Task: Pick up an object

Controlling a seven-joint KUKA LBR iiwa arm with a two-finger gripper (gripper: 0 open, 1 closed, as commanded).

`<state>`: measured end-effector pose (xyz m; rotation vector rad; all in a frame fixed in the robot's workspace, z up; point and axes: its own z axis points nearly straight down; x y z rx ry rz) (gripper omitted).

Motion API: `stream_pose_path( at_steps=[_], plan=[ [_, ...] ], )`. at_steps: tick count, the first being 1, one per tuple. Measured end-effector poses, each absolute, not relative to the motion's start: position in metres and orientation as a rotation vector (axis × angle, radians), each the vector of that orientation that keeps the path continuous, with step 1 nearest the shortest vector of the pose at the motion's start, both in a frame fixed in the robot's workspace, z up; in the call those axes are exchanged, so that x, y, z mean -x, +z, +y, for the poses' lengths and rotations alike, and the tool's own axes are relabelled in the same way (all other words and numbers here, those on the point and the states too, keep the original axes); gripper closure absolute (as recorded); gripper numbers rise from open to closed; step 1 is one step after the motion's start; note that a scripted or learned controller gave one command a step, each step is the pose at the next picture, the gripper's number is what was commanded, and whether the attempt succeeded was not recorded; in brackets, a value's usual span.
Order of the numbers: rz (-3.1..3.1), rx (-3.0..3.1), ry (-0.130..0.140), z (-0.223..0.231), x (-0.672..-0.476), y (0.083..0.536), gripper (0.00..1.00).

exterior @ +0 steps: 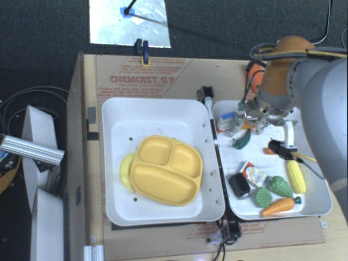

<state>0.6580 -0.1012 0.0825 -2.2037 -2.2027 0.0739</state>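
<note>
- Lit brightly and evenly from overhead; white bins (157, 110) close to washed out, little surface detail left on their floors.
- Hard glare off the silvery sheet (129, 15) at top, streaked and blown out in patches.
- Soft, short shadow under the yellow divided tray (166, 168), falling toward lower left.
- Dark floor mat (43, 26) grainy and underexposed, texture barely legible.
- Arm (321, 113) at right large and slightly soft, close to the lens; gripper (251, 119) area muddled, fine parts hard to separate.
- Small toys in the right bin reasonably sharp, colours saturated.
- Overall resolution low, edges mildly noisy.
</note>
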Motion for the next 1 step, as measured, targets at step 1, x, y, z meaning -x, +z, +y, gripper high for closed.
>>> stream_pose_path(
  at_steps=[1],
  plan=[
    [-2.2, 2.194, 0.061, -0.1061, -0.6586, 0.0819, 0.0]
  ],
)
